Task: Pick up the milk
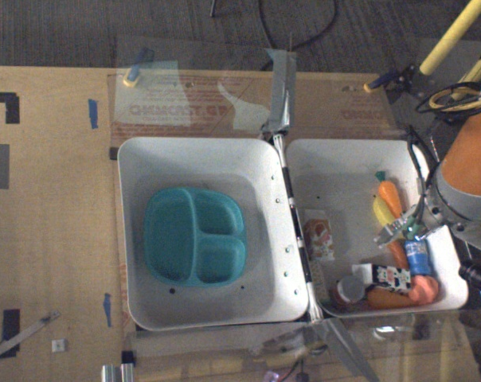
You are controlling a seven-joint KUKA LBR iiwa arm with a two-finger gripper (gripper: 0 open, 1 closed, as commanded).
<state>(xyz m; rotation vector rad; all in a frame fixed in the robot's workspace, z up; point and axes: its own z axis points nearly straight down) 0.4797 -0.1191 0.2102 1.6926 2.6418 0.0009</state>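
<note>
You have the bench (49,237) carrying two white bins side by side. The left bin (137,165) holds a teal divided plate (194,235), lying flat near the bin's middle, a little toward its left wall.

The right bin (336,165) holds everything else. The arm (467,173) comes in over that bin's right edge, grey below its orange band, and its gripper (398,229) hangs over the right half of the bin. You cannot tell from this view whether the pincer is released or clenched (it is small and seen against clutter).

Just beside the gripper lie a carrot (390,197) and a yellow banana (381,211), side by side near the right wall. A small packet with a red picture (318,239) lies by the left wall.

The milk (390,276), a small white carton with black patches, lies on its side along the bin's near edge, toward the right corner. An orange-red item (408,294) touches it on the near side, and a blue bottle (416,255) stands just beyond it.
</note>
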